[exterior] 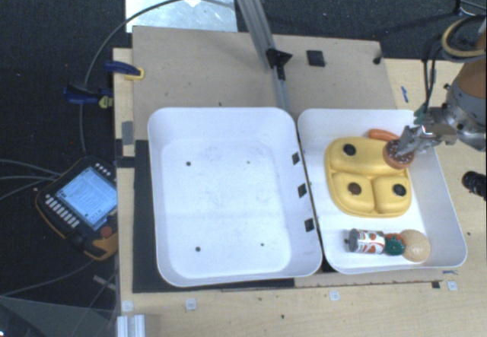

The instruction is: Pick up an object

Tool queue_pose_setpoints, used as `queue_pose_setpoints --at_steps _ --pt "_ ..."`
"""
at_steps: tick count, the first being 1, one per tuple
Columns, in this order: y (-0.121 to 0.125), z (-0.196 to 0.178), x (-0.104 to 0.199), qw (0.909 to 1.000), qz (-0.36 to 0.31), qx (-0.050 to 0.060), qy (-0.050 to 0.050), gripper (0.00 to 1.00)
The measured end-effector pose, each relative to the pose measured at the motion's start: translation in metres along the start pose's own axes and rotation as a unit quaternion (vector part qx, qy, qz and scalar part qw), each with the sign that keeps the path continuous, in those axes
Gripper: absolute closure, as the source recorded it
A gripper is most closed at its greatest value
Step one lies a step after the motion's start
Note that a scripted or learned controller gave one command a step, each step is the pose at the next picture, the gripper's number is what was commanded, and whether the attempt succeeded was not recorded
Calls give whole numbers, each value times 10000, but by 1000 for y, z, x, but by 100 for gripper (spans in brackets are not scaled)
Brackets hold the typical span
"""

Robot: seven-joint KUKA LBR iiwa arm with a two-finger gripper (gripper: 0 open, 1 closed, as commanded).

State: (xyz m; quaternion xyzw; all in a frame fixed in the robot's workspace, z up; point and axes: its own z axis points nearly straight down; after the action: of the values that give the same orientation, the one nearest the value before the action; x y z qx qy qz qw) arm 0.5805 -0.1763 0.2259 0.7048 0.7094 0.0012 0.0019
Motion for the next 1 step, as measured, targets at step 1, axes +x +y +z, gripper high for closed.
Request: queue_pose_setpoints --at_steps 1 --pt "-1 -44 2 10000 -1 -10 -2 100"
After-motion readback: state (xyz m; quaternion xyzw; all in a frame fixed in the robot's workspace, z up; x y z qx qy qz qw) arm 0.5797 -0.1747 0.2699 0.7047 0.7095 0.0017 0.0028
